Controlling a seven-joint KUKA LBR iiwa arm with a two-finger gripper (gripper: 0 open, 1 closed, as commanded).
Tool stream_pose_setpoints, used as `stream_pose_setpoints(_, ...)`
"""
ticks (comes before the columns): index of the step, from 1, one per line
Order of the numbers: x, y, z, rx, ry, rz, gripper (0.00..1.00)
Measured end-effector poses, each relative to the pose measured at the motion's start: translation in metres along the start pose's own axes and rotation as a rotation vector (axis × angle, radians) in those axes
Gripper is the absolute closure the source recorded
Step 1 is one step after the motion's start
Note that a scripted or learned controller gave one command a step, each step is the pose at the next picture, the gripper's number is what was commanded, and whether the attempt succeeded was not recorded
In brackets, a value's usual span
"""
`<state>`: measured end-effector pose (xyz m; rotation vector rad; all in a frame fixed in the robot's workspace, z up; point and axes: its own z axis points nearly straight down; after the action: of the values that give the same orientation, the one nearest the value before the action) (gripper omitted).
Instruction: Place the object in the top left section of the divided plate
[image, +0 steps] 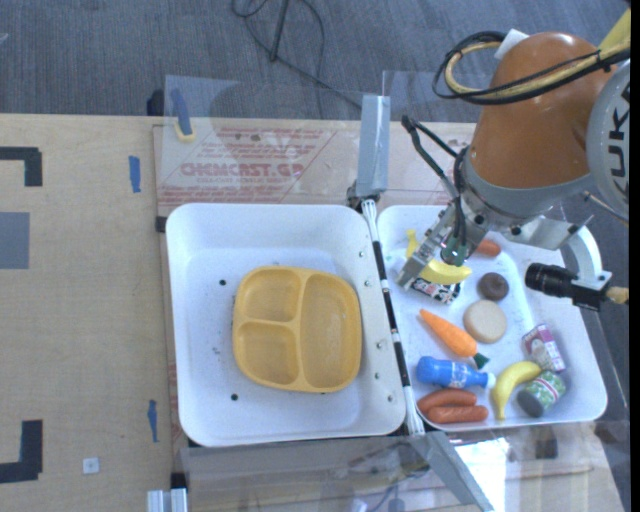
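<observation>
The gripper (437, 258) is seen low in the right bin (590, 400), over a small yellow toy banana (447, 271) lying on a black-and-white carton (437, 289). Finger state cannot be told. The banana is judged light, stiff, slippery plastic; its mid-curve should be pinched. The divided plate (297, 328) sits in the left bin (200, 300).

You can't tell how the gripper (437, 262) stands: it blurs against a yellow thing (447, 271) and a small carton (436, 288) below it. The arm (540, 110) hides the right bin's (596, 372) far corner and runs off the frame's top and right edges.
</observation>
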<state>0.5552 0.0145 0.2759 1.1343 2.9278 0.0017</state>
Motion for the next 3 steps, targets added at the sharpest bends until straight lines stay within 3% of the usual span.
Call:
stream_pose_setpoints(1,0.074,0.018,0.052,0.0,0.001,-0.063,1.0)
stream_pose_setpoints(2,0.061,-0.038,-0.16,-0.001,-0.002,-0.097,1.0)
stream_pose_setpoints(3,0.115,0.014,-0.083,-0.001,-0.001,-0.145,1.0)
